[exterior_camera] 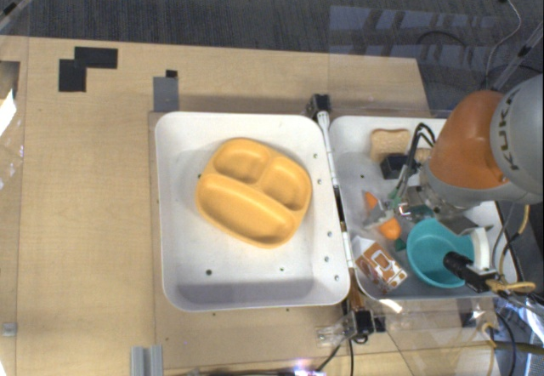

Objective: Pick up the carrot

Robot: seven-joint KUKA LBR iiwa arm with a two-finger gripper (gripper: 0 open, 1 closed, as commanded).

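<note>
A KUKA arm (476, 149) leans over the right bin (357, 132), its gripper (399, 206) poised just above the carrot (389, 228), which lies among a teal cup (433, 253) and a snack packet (381, 268); how the gripper is set cannot be told. The yellow divided plate (253, 190) waits in the left bin (178, 221).

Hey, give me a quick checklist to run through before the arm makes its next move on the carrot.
1. Carrot in sight in the right bin: ok.
2. Gripper over the right bin, just right of the carrot: ok.
3. Carrot between the fingers: not ok, it lies beside them.
4. Finger opening: cannot tell, the wrist hides it.
5. Space around the carrot: not ok, an orange ball and a teal cup sit close by.
6. Yellow divided plate in the left bin is out of the way: ok.
</note>
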